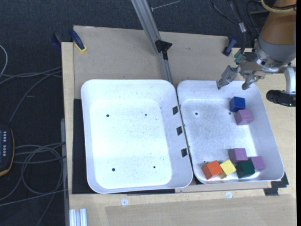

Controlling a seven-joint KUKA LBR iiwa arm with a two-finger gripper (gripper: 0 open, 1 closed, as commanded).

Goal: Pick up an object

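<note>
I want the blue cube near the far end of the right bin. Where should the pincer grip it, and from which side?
Judging by this view, come straight down on the blue cube and grip two opposite flat side faces. Close across the left-right faces: the purple cube sits close against its near side, so fingers there would likely collide. The pincer, open, hovers just beyond it, over the right bin.

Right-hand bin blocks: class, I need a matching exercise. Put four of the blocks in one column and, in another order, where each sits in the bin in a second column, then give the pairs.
Column one:
1. blue block
2. orange block
3. yellow block
4. green block

Column two:
A. between orange and green
B. far end, nearest the gripper
C. leftmost of the near cluster
D. right of yellow, below a purple block

Pairs: 1-B, 2-C, 3-A, 4-D
</note>
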